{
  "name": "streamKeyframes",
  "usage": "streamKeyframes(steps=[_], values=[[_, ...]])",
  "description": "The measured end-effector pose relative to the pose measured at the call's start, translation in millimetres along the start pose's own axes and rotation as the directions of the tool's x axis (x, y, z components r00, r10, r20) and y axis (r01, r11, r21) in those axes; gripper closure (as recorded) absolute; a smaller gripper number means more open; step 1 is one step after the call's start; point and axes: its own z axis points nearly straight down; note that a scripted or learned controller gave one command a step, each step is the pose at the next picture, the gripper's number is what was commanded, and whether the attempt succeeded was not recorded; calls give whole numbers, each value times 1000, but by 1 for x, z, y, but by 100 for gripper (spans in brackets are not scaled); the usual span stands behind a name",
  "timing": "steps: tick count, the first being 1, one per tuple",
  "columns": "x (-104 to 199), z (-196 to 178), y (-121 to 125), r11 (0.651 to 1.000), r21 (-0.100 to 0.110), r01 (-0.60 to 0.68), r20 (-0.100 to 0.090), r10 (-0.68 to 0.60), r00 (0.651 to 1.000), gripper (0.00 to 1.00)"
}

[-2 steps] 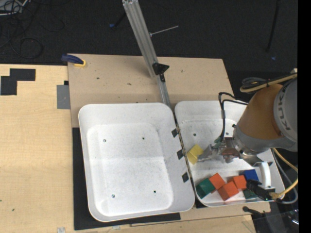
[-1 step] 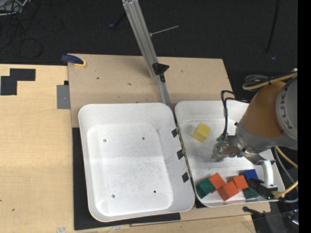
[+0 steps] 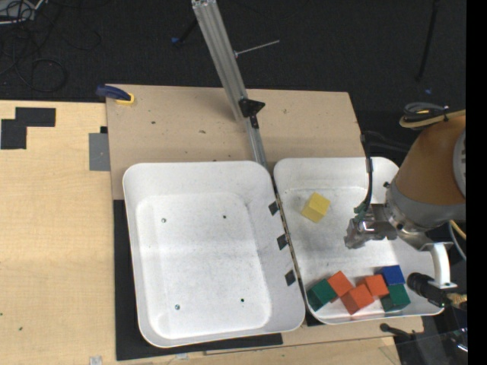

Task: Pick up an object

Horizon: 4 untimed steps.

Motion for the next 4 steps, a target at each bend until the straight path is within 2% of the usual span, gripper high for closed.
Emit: streamKeyframes(steps=[1,4], values=[[-1,-34,1,1000,0,2,0,-2,1000,100],[151,-65,42,1000,3,7,-2,-7,1000,100]])
